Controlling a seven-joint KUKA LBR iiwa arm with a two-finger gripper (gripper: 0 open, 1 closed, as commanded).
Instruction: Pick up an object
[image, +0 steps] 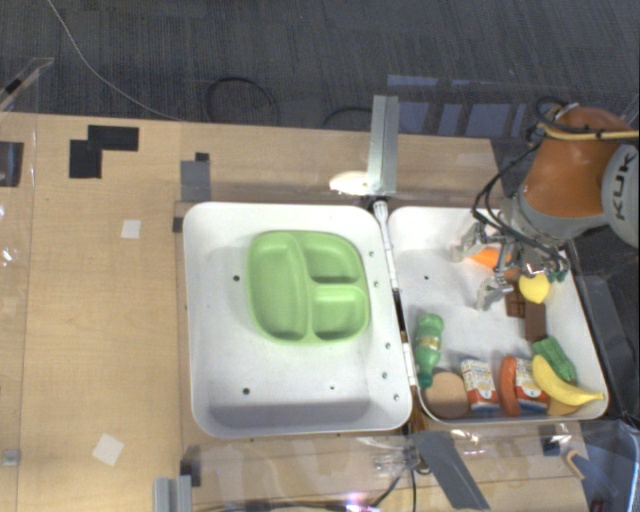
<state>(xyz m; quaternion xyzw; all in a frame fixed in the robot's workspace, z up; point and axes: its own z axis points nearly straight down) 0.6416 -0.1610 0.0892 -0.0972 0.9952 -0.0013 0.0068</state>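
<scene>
My gripper hangs low over the back of the right bin, under the orange-banded wrist. Its two silver fingers stand apart, so it is open. A small orange object lies between them on the bin floor, and I cannot tell whether they touch it. A yellow lemon sits just right of the gripper, with a brown bar in front of it.
Along the right bin's front lie a green bottle, a tan round item, two small red-labelled containers, a banana and a green vegetable. The left bin holds a green divided plate.
</scene>
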